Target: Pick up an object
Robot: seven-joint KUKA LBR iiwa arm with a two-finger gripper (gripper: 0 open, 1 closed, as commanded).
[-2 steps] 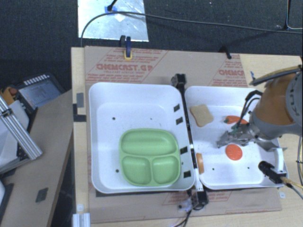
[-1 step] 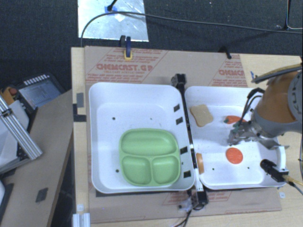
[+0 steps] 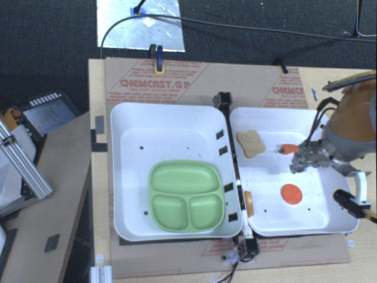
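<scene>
The right bin (image 3: 259,223) holds a tan bread-like piece (image 3: 251,143) at its back left, a small orange carrot-like piece (image 3: 288,149) near the middle back, and a flat orange-red disc (image 3: 291,193) toward the front. An orange sliver (image 3: 248,203) lies against the bin's left wall. My gripper (image 3: 299,161) hangs low in the right bin, just right of the carrot-like piece and above the disc. Nothing shows between its fingers.
The left bin (image 3: 126,134) holds a green three-compartment plate (image 3: 185,194). A black divider (image 3: 230,158) runs between the bins. The arm's orange band (image 3: 353,114) and grey wrist cover the right bin's far right side. Cables cross the dark floor behind.
</scene>
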